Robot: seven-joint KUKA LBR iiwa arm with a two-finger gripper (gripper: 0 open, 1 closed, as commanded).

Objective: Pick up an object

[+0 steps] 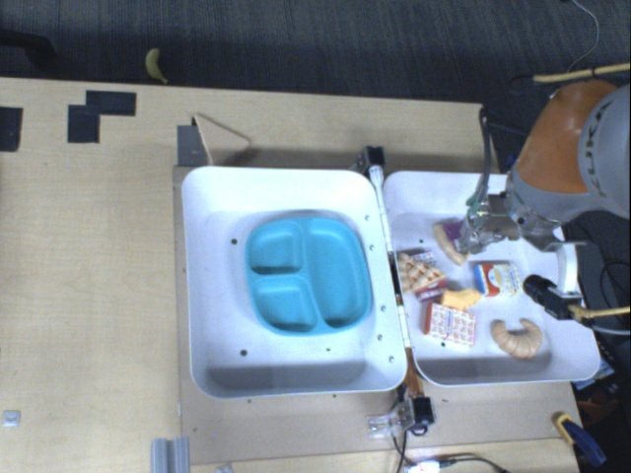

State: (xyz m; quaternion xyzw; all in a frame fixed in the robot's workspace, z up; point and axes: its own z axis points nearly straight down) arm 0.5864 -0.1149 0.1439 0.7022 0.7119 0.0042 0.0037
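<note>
blue tray (306,272) in left bin (212,264); right bin (414,200) holds what looks like toy food (449,308).

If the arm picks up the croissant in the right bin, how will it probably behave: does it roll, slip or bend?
The croissant is curved like a crescent and lies flat, so it probably will not roll. Its ridged surface looks rough rather than slick, so slipping seems unlikely. It lies near the front wall of the right bin, apart from the red-patterned packet, so a push may slide it against that wall.
</note>
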